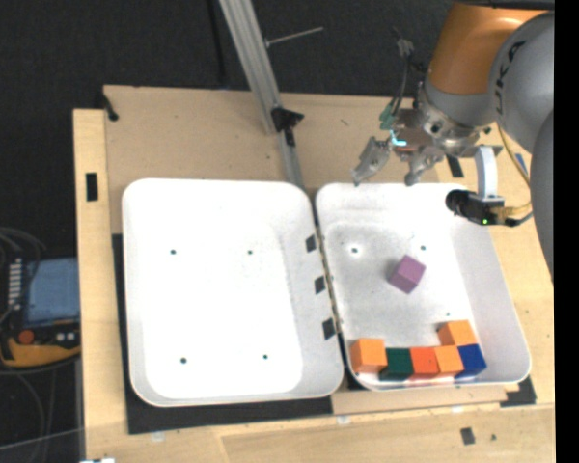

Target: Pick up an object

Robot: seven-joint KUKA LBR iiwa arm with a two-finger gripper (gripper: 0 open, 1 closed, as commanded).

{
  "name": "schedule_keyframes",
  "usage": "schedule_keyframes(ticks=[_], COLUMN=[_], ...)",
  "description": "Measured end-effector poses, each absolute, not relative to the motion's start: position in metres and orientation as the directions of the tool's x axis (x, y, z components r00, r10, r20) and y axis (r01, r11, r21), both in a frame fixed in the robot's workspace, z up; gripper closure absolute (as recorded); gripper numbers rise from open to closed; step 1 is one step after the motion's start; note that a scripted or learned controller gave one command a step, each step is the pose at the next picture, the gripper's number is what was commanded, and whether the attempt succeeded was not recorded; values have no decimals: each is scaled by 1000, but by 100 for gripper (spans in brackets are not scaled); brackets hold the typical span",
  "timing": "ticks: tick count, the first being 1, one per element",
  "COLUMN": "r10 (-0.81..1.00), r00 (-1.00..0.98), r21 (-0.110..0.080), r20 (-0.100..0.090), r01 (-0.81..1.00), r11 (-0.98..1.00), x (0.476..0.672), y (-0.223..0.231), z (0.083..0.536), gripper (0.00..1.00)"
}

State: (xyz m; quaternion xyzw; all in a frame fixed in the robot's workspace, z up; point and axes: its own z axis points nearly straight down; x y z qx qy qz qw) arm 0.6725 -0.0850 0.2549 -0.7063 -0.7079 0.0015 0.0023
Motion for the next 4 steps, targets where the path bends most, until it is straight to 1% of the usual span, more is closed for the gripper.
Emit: schedule_keyframes(ticks=[1, 2, 3, 4], r10=[1000, 1000, 1000, 1000], r00=[-3, 2, 5, 6], r21=[0, -5, -3, -6], r20=[-1, -2, -3, -2], r01=[1000, 1000, 1000, 1000], r11=[3, -2, -5, -6], x=[673, 663, 670, 674], y=[-85, -92, -97, -100], z=[258, 205, 159, 98], gripper=[0, 0, 0, 0])
